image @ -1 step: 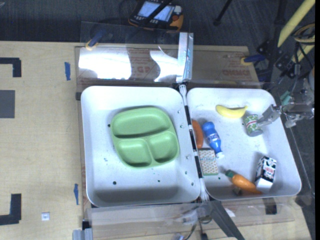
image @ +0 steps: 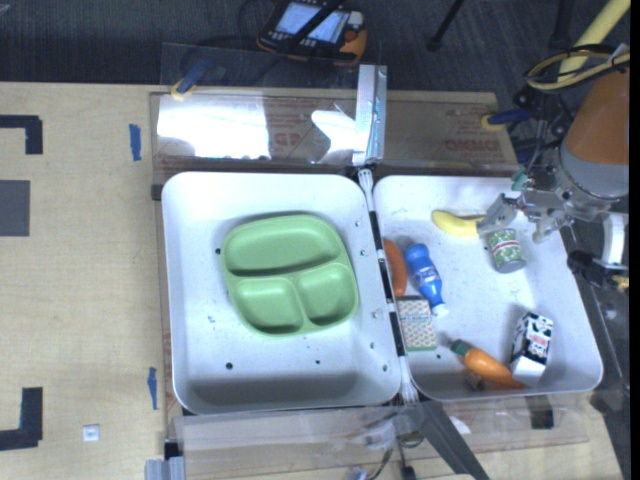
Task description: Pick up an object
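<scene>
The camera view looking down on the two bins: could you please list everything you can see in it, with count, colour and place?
shallow white plastic bins: 2, white, side by side on the bench
green divided plastic tray: 1, green, middle of the left bin
yellow toy banana: 1, yellow, top of the right bin
small green-labelled can: 1, grey and green, right bin, below the gripper
blue plastic bottle: 1, blue with white cap, right bin near the divider
orange toy carrot: 1, orange, bottom of the right bin
black-and-white carton: 1, lower right corner of the right bin
handheld controller: 1, black, floor beyond the bench
gripper: 1, grey, over the right bin's top right
</scene>
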`<state>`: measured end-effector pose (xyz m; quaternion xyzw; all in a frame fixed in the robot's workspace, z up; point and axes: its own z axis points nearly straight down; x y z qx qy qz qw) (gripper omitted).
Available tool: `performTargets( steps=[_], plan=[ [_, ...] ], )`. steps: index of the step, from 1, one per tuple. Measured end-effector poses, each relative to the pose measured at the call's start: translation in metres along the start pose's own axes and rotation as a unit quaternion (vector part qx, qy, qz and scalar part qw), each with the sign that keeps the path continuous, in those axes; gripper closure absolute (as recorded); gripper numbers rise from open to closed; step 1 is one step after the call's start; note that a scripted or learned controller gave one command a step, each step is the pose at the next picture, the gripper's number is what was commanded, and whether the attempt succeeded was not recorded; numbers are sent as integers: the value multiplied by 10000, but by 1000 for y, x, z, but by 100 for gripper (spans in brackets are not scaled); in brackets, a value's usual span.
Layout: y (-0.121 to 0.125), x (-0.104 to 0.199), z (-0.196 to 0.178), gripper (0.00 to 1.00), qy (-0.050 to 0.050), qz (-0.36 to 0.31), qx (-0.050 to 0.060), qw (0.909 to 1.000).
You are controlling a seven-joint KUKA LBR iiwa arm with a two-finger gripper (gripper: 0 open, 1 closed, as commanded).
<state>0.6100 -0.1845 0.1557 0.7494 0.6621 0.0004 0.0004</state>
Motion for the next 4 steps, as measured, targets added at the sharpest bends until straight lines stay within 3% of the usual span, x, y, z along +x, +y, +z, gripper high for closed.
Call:
performTargets(
  steps=[1, 2, 3, 4],
  plan=[
    [54, -11, -5, 0, -5, 1063, -1, 9943],
    [57, 44, 59, 0, 8, -131, -92, 9999],
    [58, 45, 47, 100, 2, -143, -110, 9998],
    [-7, 53, -31, 100, 3, -1406, 4, 9901]
  ],
)
